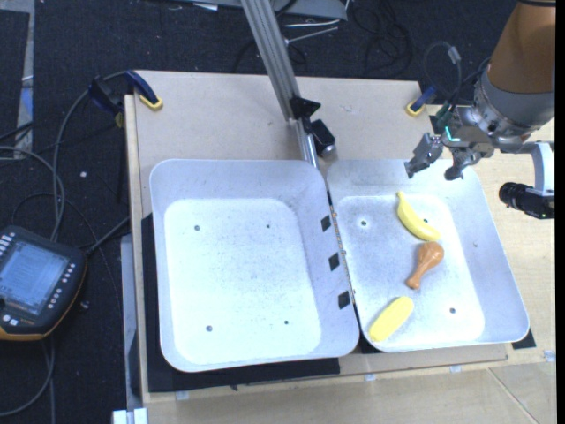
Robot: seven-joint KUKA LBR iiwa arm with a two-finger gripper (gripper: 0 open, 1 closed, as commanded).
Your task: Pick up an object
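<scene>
1. Jaws of the gripper [437,160] are hanging spread and bare above the right shallow white bin [494,263], at its far edge.
2. A curved yellow plastic banana [415,218] is lying just below, its long axis running from far-left to near-right.
3. An orange drumstick-shaped toy [425,264] is lying close beside it.

Beige bench top [221,117] on dark carpet [62,51]; black cables [40,162] trailing; slanted aluminium post [274,51].

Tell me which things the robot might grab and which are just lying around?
For the job:
curved yellow banana
orange-brown drumstick-shaped toy
pale yellow oblong piece
gripper, open
right white bin

Lying about:
left white bin
grey handheld controller
yellow-tipped corner clamps
</scene>
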